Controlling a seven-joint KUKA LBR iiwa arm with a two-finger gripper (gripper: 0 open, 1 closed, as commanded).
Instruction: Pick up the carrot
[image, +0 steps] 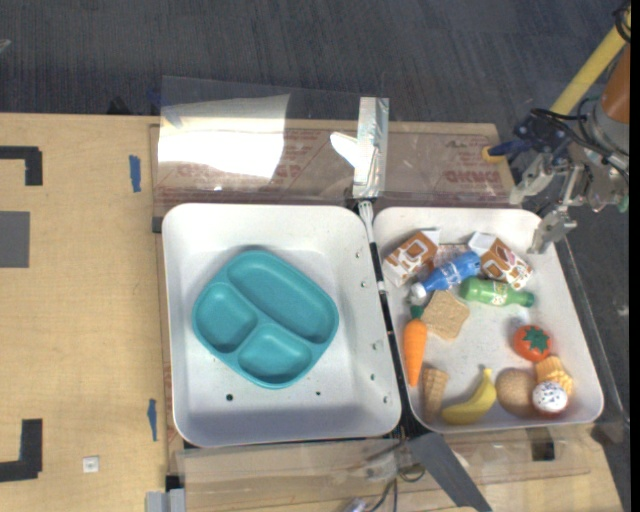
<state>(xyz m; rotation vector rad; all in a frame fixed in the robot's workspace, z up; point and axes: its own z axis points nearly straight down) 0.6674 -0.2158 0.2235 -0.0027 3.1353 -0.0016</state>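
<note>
The carrot (414, 349) lies in the right bin (588, 330), close to its left wall, with its green top toward the far side and its orange tip pointing toward the near edge; a square cracker (447, 317) touches its upper right, and an ice-cream cone (433, 389) sits just beside its tip. My hand (553, 222) hangs over the far right corner of that bin, well apart from the carrot, with nothing between its fingers; I cannot tell how wide they stand. To do this step well, I judge I should travel across the bin high enough to pass over the cartons and bottles, turn the fingers so they close across the carrot's narrow width rather than along its length, and come down on the thick middle of the orange body, keeping off the cracker and the bin wall. Counting the right bin: one carrot, one cracker, one cone, one banana (472, 399), one tomato (533, 342), one green bottle (496, 293), one blue bottle (448, 273), two small cartons (411, 255), one brown rounded piece (513, 389), and one cupcake-like piece (551, 389). The left bin (190, 235) holds one teal divided plate (265, 315). Both bins rest on the counter (75, 300).
</note>
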